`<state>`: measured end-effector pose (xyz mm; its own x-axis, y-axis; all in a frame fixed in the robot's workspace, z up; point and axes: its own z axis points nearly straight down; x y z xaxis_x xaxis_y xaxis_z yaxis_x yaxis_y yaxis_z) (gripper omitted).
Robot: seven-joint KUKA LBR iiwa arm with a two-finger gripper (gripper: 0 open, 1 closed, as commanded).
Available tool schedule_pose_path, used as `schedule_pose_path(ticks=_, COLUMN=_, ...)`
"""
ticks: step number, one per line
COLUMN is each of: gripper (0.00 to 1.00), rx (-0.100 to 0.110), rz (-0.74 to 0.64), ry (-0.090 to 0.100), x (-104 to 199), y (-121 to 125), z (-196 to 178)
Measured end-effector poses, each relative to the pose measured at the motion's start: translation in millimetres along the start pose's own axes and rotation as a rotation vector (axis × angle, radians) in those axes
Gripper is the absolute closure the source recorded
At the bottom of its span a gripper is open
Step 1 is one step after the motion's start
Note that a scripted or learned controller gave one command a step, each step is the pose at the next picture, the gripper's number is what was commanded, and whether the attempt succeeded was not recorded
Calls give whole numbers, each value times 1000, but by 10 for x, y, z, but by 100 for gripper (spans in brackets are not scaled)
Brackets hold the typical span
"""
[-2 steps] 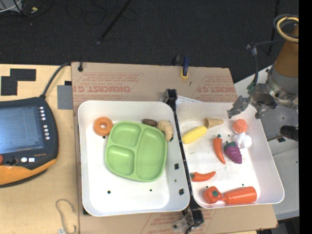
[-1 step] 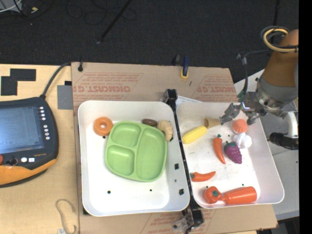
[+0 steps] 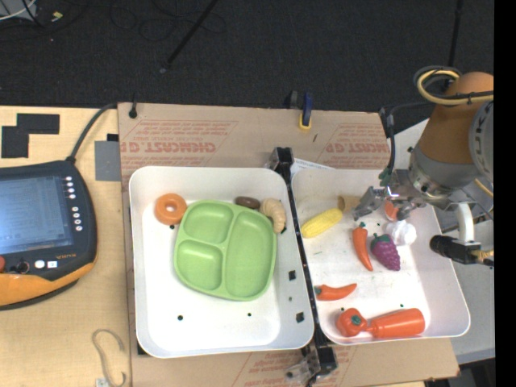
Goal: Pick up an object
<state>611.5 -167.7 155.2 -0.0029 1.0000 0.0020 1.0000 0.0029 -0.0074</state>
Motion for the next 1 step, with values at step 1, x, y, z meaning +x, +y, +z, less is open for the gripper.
schedule_pose_path(ticks=1, gripper=0, rx=-1, rz=2, ry=-1, x=-58, y=49, z=496)
